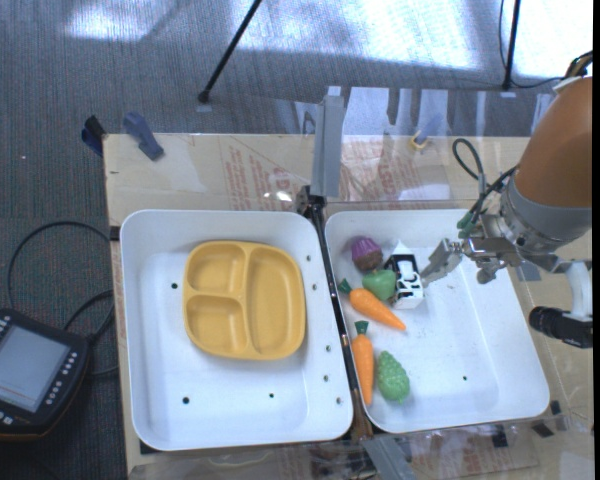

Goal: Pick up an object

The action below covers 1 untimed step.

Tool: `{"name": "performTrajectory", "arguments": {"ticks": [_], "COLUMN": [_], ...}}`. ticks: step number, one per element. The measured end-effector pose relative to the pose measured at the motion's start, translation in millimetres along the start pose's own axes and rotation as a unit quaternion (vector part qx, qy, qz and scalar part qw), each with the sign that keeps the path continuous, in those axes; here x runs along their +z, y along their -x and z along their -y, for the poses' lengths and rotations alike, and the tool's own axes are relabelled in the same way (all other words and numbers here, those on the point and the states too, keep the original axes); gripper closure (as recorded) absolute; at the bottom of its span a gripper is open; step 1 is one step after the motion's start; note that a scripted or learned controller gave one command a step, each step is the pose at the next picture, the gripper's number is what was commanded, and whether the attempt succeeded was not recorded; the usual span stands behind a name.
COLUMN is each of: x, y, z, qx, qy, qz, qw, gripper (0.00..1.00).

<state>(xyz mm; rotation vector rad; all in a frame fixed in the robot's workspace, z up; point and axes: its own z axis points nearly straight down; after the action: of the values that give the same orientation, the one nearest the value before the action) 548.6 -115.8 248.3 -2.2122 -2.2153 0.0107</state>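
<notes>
Because the toys lay bunched against the left wall of the right bin point(500, 368), near the desk's middle, you had the arm point(560, 168) slanted in from the right edge, its pincer point(446, 258) spread and holding nothing beside the black-and-white block point(406, 278).

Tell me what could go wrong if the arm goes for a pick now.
1. The toys are crowded: the purple toy, green pepper, white block and carrot touch or nearly touch, so the gripper may nudge a neighbour or grab two.
2. They lie close to the right bin's left wall, so a descent there could clip it.
</notes>
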Motion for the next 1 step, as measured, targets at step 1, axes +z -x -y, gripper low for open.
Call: {"name": "performTrajectory", "arguments": {"ticks": [1], "x": [153.7], "y": [21.4], "z": [-72.4], "qx": [0.035], "qy": [0.002], "qz": [0.000], "qw": [0.9994], "gripper": [0.00]}}
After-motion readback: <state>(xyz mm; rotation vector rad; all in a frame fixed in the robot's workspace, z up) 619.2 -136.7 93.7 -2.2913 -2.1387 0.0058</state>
